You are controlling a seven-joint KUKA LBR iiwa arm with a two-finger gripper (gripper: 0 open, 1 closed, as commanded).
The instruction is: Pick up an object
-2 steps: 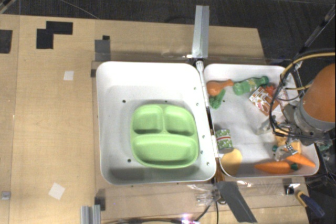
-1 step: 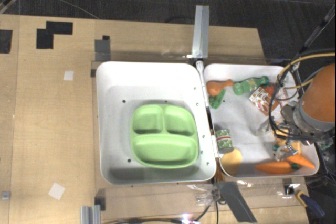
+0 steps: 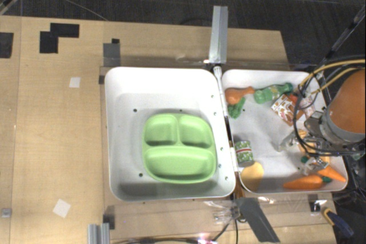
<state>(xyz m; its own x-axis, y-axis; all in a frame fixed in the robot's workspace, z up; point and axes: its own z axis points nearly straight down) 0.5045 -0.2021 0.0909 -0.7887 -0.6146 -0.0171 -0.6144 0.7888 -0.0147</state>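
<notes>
1. Green divided tray (image 3: 179, 147) — sits in the left bin (image 3: 120, 123), toward its front edge.
2. Metal post (image 3: 219, 34) — stands at the bench's (image 3: 51, 140) rear edge, above the bins' seam.

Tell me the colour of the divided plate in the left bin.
Light green: the three-compartment plastic plate, clearest in the camera view.

The wooden bench (image 3: 51, 140) carries two shallow white bins set side by side, rims touching. The right bin (image 3: 269, 140) lies directly beneath the arm's wrist. The left bin (image 3: 123, 123) lies beyond it, farther from the tool. Black markings (image 3: 57, 36) occupy the bench's far corner.
</notes>
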